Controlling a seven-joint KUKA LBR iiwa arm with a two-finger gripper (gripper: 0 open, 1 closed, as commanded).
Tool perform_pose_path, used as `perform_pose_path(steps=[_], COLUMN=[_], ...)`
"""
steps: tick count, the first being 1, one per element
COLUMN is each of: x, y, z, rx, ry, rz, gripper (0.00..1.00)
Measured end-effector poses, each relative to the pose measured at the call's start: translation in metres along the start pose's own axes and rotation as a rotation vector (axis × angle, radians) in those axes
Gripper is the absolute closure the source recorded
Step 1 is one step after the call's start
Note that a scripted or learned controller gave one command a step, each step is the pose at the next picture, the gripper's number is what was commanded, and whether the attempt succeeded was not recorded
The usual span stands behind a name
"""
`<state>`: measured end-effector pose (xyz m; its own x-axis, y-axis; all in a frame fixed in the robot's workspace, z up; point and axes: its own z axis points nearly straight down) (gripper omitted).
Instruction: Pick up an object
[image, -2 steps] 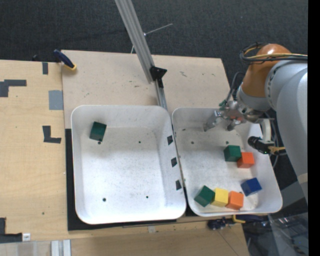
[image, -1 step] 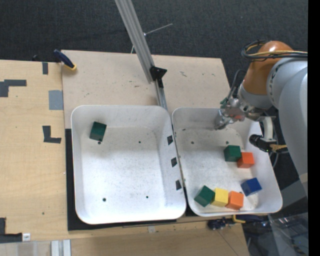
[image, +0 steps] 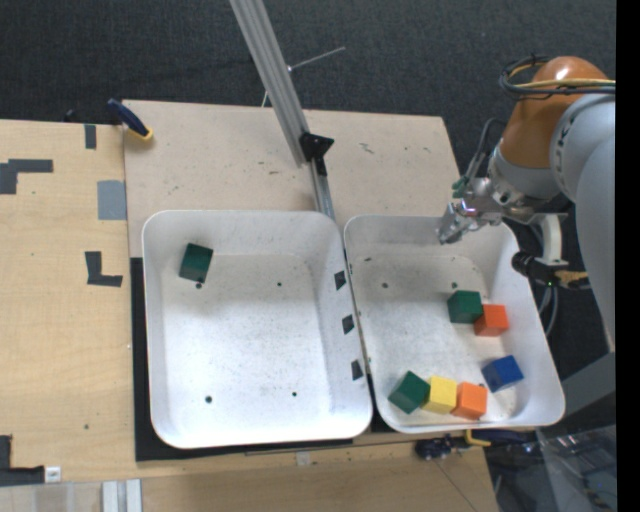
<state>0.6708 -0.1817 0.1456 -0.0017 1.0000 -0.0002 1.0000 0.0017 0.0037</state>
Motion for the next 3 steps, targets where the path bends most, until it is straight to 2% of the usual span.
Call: perform_pose_path(steps=[2, 3], x=[0.020, 0.071], y=[0.005, -0.010], z=[-0.109, -0.103], rx=[-0.002, 0.005], ry=[0.000, 0.001], rz=[-0.001, -0.003], gripper=[1.00, 1.00])
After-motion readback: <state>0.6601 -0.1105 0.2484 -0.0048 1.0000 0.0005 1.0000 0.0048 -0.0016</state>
